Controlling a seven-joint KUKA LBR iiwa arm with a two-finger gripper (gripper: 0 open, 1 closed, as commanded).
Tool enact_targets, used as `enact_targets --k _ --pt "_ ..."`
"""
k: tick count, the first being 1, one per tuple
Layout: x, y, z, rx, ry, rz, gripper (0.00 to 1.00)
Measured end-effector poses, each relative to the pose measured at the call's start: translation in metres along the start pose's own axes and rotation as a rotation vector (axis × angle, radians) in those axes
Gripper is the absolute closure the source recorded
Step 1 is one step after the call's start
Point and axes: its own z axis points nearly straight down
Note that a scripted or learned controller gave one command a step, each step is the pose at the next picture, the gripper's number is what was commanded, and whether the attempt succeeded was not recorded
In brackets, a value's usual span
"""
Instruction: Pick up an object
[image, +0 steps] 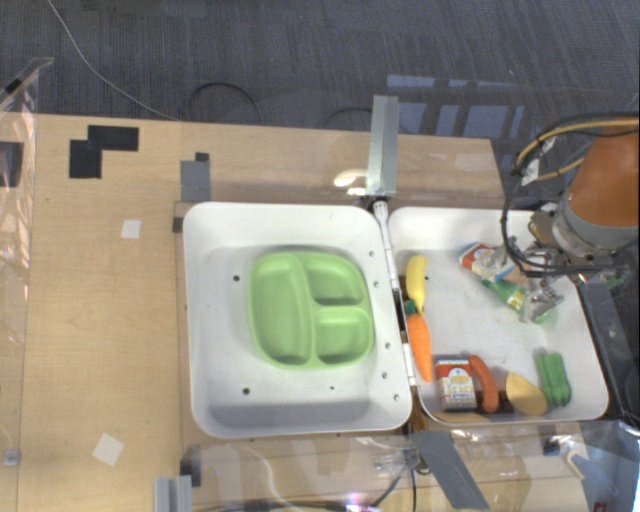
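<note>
My gripper (541, 301) hangs low over the right bin (455, 232), in its right half, below the orange-banded wrist. Just left of it lies a crumpled red, white and green packet (488, 265), whose green end reaches up to the gripper. I cannot tell whether they touch. Along the bin's left wall lie a yellow banana (415, 279) and an orange carrot (420, 346). Near the front wall stand a small labelled can (456, 384), a red sausage (488, 383), a tan wedge (527, 395) and a green pickle (553, 378).
The left bin (215, 300) holds a green divided plate (309, 308). A metal post (384, 140) rises behind the seam between the bins. Black cables (520, 170) loop off the arm at the right. Bare wooden bench (90, 320) spreads to the left.
</note>
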Motion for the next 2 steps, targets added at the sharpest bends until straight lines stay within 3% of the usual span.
enact_targets --k 1,2 --pt "0.013 0.037 0.037 0.000 -0.002 -0.181 0.00" --pt "0.032 0.106 0.035 -0.001 -0.004 -0.242 0.00"
